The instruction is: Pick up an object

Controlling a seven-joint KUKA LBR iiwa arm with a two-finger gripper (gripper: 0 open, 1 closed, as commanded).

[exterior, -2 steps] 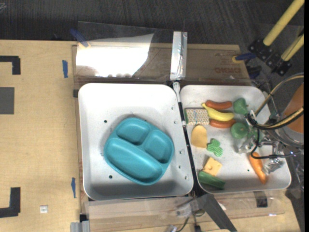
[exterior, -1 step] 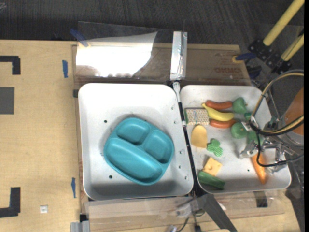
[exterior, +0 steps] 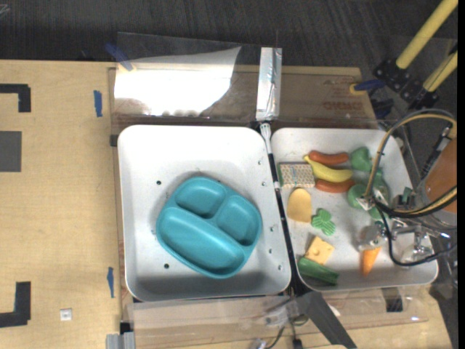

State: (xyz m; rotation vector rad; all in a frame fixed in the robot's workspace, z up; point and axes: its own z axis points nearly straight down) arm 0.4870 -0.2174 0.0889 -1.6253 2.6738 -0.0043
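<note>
The right bin (exterior: 418, 271) holds several toy foods. A yellow banana (exterior: 328, 171) lies between two red sausages (exterior: 330, 156), with a green vegetable (exterior: 361, 158) to their right. Lower down are a yellow-orange piece (exterior: 298, 204), a small green leafy piece (exterior: 323, 222), a cheese wedge (exterior: 319, 251), a green cucumber (exterior: 317, 270) and an orange carrot (exterior: 370, 259). My gripper (exterior: 375, 231) hangs low over the right side of this bin, just above the carrot and beside a second green piece (exterior: 360, 196). Cables hide much of it.
The left bin (exterior: 138, 158) holds a teal divided plate (exterior: 209, 225). A checkered waffle piece (exterior: 295, 174) lies at the right bin's left wall. Black and yellow cables (exterior: 396, 195) loop over the right bin's right side. Yellow poles (exterior: 429, 24) stand at the back right.
</note>
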